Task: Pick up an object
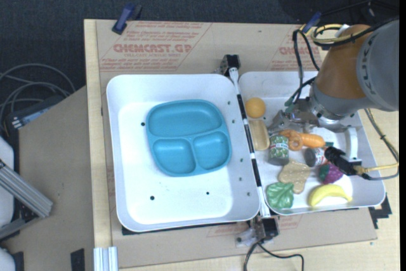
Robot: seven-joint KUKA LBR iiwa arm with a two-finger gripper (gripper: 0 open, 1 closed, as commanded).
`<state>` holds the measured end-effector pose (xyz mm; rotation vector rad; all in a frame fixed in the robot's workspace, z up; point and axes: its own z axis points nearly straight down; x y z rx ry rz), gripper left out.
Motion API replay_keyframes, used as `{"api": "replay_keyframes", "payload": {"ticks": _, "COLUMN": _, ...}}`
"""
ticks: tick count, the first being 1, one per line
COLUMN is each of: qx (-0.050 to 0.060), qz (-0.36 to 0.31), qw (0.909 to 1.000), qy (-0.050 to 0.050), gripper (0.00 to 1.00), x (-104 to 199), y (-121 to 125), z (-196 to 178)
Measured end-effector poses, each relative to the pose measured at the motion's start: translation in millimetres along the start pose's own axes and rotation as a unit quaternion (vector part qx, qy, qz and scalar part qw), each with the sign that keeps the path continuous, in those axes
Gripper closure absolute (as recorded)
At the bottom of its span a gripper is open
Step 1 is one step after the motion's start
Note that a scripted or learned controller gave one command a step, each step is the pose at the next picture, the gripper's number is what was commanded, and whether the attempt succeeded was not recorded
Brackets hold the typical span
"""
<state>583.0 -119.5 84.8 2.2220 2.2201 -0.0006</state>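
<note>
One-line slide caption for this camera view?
KUKA arm reaches over right bin of toy food; blue divided plate in left bin.

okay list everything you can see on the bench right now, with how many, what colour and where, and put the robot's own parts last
Left bin: one, white, left half of bench.
Right bin: one, white, beside it on the right.
Divided plate: one, light blue, three compartments, middle of left bin.
Round fruit: one, orange-yellow, right bin's upper left.
Carrot: one, orange, middle of right bin.
Can: one, green-patterned, left of the carrot.
Leaf: one, green, right bin's lower left.
Banana: one, yellow, right bin's lower right.
Clamps: two, blue, at the bench's far edge.
Cables: several, grey, on the floor at left.
Arm: one, grey with orange band, above the right bin.
</note>
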Motion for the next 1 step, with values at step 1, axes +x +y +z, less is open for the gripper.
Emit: {"api": "replay_keyframes", "payload": {"ticks": 1, "qx": 0.001, "qz": 0.0, "qw": 1.0, "qy": 0.001, "gripper": 0.0, "x": -15.0, "y": -16.6, "z": -20.2}}
